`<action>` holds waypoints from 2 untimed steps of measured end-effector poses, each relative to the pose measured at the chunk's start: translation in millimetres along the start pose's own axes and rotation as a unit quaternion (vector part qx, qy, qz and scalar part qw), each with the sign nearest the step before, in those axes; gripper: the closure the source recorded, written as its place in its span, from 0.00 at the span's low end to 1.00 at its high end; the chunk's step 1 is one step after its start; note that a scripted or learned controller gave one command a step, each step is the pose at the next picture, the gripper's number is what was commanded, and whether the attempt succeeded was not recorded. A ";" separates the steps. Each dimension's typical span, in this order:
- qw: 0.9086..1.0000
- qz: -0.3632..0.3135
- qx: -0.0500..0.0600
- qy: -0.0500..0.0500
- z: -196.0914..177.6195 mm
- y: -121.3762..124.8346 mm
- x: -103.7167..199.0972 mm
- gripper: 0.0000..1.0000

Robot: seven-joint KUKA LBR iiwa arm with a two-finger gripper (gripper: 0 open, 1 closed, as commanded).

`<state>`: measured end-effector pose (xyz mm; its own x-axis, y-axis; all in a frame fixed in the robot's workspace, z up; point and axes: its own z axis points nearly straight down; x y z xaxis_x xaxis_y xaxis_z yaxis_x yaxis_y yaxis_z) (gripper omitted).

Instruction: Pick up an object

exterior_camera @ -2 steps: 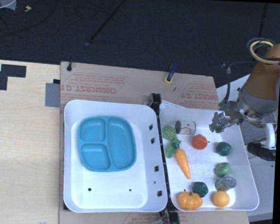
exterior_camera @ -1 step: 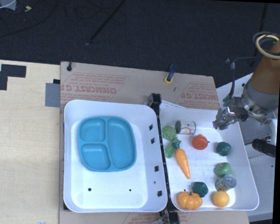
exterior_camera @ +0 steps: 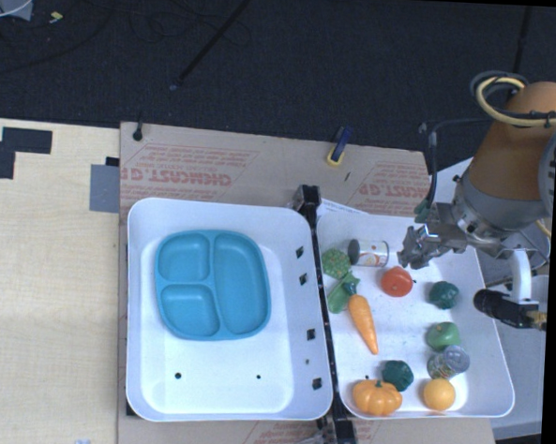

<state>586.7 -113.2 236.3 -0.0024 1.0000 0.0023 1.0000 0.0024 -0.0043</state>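
The right bin holds several toy foods: a red tomato, an orange carrot, a green broccoli piece, a small can lying on its side, a dark green piece, a green pepper, a grey can, an orange fruit, a small pumpkin and a dark green lump. My gripper hangs over the bin's upper part, just above and right of the tomato, beside the small can. Nothing shows between its fingers.
The left bin carries a blue three-compartment plate. A black divider runs between the bins. A blue and yellow clamp sits on the cardboard at the back. The arm's body looms over the right bin's far corner.
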 end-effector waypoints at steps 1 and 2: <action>1.000 0.000 0.001 0.000 8.6 -15.7 52.3 1.00; 1.000 -0.001 0.001 0.000 15.1 -34.2 98.2 1.00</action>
<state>552.3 -15.1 221.6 -0.0037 1.0000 0.0022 1.0000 0.0037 -0.0059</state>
